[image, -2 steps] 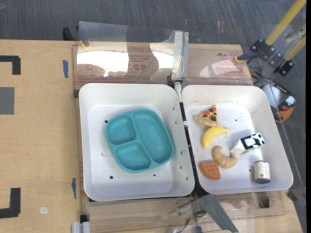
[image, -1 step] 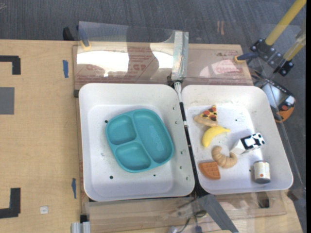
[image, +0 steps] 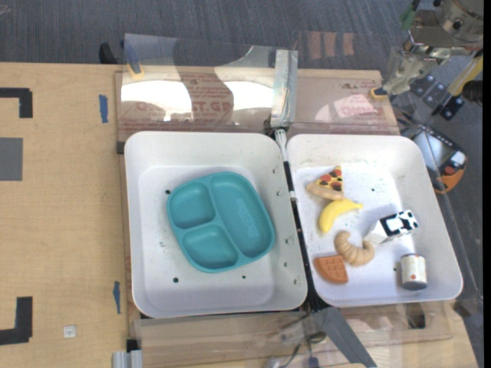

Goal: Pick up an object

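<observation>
1. Banana [image: 336,213], yellow and curved, is the object we would go for; it lies near the middle of the right bin [image: 430,205], just near of the pizza slice [image: 328,184] and just far of the croissant [image: 354,250].
2. Around it sit a waffle piece [image: 331,269] at the near left, a black-and-white block [image: 399,224] to the right, and a small can [image: 413,271] at the near right corner.
3. We see the gripper [image: 399,71] at the far right, beyond the bin's far rim; whether it is spread or pressed together we cannot tell.
4. We judge the task at its approach step, nothing grasped yet.
5. Next, the arm would need to travel nearward and left over the bin, then descend on the banana without nudging its close neighbours.
6. In the left bin [image: 146,205] a teal divided tray [image: 221,221] rests, well apart from this work.
</observation>
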`<state>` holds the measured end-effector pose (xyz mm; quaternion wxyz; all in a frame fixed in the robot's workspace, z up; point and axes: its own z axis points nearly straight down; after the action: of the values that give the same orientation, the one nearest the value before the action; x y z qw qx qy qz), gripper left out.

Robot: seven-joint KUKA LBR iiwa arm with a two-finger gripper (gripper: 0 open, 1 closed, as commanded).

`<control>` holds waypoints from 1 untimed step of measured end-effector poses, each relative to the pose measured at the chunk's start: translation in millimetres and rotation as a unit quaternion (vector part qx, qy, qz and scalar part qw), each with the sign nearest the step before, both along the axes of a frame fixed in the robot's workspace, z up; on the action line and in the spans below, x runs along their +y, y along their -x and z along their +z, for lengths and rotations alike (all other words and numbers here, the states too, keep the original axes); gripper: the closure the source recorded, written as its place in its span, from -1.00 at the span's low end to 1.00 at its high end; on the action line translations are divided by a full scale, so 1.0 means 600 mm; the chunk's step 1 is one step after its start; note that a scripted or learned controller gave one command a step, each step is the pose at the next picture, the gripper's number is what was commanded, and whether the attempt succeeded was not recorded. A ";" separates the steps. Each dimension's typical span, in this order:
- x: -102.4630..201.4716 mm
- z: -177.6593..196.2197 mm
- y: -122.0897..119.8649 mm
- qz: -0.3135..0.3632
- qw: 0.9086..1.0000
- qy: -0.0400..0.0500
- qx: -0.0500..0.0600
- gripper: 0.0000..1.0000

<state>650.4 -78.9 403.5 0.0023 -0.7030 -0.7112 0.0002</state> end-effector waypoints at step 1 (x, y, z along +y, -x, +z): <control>0.151 -0.128 0.001 -0.002 1.000 0.001 0.003 1.00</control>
<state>649.8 12.0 326.4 0.0037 -0.7041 -0.7101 0.0027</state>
